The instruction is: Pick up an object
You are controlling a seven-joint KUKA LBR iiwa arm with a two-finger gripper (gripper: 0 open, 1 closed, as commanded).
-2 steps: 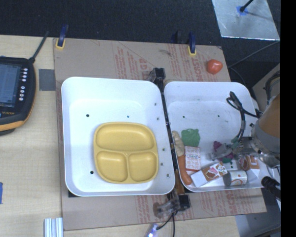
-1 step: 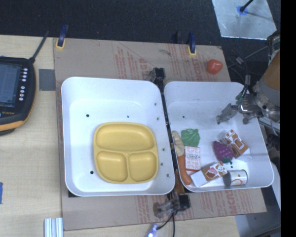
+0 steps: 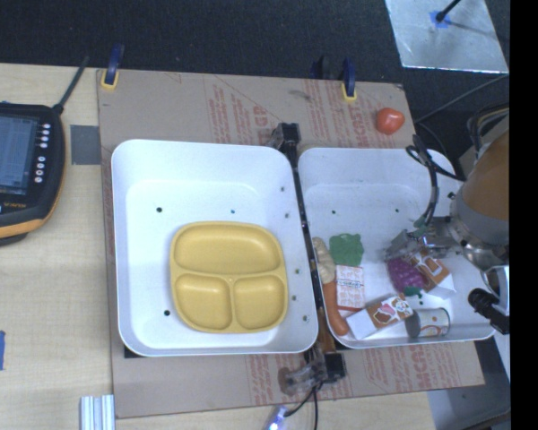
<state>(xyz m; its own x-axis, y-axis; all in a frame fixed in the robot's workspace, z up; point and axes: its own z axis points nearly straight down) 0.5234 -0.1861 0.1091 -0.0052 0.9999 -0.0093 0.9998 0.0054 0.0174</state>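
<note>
Gripper (image 3: pixel 411 242) — low in the right bin (image 3: pixel 368 173), over purple grapes (image 3: pixel 405 272); whether spread or pressed together cannot be told. Snack packets (image 3: pixel 387 312), green piece (image 3: pixel 346 248) beside. Yellow tray (image 3: pixel 229 276) in left bin (image 3: pixel 206 164). Step, as judged: reaching to grasp — next needs closing on one item, then lifting.

Bench (image 3: pixel 36 330) bears cardboard sheet (image 3: pixel 206 106); pendant (image 3: pixel 18 168) at left.
</note>
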